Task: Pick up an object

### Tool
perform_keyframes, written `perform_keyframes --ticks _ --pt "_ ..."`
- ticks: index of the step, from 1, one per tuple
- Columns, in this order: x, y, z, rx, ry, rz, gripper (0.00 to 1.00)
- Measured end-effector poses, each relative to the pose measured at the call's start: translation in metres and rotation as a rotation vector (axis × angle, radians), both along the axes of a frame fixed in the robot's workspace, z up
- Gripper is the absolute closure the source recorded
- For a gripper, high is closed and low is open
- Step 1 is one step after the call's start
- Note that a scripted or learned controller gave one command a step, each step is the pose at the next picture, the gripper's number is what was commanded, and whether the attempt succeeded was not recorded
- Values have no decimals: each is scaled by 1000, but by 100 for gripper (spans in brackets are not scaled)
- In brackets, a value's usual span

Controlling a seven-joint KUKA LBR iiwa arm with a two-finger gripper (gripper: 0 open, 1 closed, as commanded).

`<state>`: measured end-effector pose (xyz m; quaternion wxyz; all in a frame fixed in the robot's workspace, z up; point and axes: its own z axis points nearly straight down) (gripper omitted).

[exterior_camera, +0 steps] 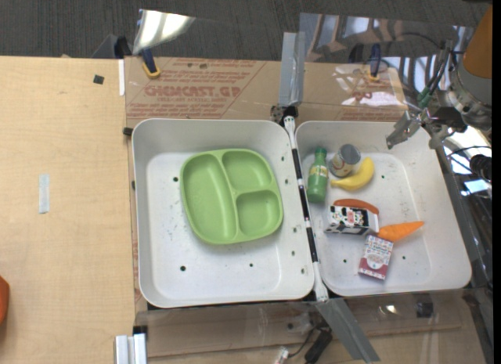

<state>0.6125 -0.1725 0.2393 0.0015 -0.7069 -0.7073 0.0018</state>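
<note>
Pincer (403, 129) hangs over right bin's (446, 276) far-right corner, fingers' state untellable, nothing seen in it | task not begun: banana (356, 178), bottle (317, 174), carrot (401, 230), small boxes lie in that bin | left bin (156, 268) holds green plate (232, 196) | wood tabletop (63, 198), dark carpet beyond

One fixed camera looks down on my table (63, 182) from above at a slant, far enough back to take in both white bins whole: the left bin (156, 276) and the right bin (438, 268) side by side. I reach in from the picture's right, my end effector (423, 124) at the right bin's far corner.
</note>
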Motion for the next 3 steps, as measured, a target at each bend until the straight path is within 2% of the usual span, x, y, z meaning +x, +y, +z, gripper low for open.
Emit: perform_keyframes --ticks 1,2,3 --pt "11 4 -149 0 -3 -15 0" --pt "10 3 -142 0 -1 -16 100" --pt "-33 53 -57 0 0 -19 100"
